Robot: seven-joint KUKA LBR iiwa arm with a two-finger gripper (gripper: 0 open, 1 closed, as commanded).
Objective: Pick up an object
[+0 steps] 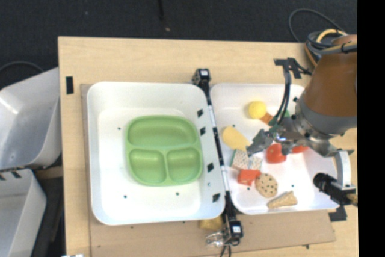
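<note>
The gripper hangs low over the right bin, its grey fingers pointing down and to the left. They look spread somewhat apart, with nothing visibly between them. A red piece lies just beside and to the right of the fingers, partly under the wrist; whether it touches them cannot be told.

Just left of the fingertips lies a yellow lemon-like piece, its long axis running from upper left to lower right, its narrower end toward the lower right, near the fingers. Below it sits a pale checked square, and touching that from below a red block. A brown speckled cookie lies to the right of the block, long axis near upright and leaning slightly. A tan wedge lies by the bin's near wall, long axis close to level, tip rising to the right. A round yellow ball rests up the bin, apart from the rest, with a small orange bit just beside it.

Above the fingers the arm rises to the right, orange-brown and grey, covering the bin's right part.

The left bin holds a green divided tray, one long compartment at the top and two smaller ones below.
</note>
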